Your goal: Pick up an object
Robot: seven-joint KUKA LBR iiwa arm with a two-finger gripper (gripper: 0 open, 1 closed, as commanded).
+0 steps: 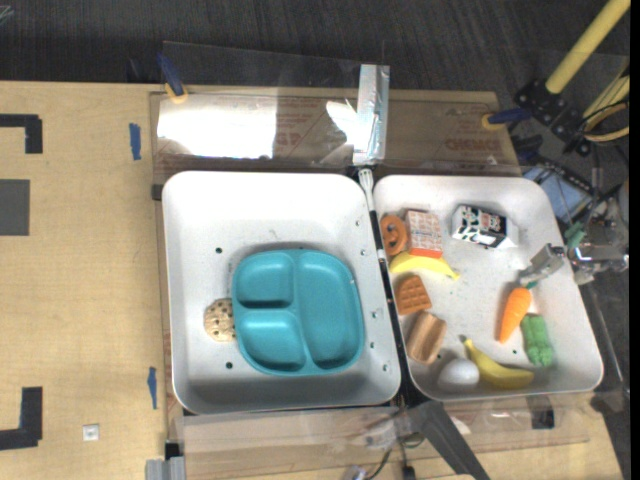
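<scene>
The gripper [545, 264] reaches in over the right bin [540, 190] from its right edge, just above the leafy end of the carrot [513, 313]. Whether its fingers are wide or narrow cannot be told; nothing shows between them.

The carrot is a short orange toy, tapering to a blunt tip, with a green top. Its long axis runs nearly up and down the view, slightly tilted: the thick end points up toward the gripper and the narrow tip points down toward the near rim. It lies flat on the bin floor in the right half of the bin, just beside a green block [538, 340] and above a banana [497, 367].

The left bin [200, 208] holds a teal divided plate [297, 309] with a cookie [220, 319] touching its left edge.
</scene>
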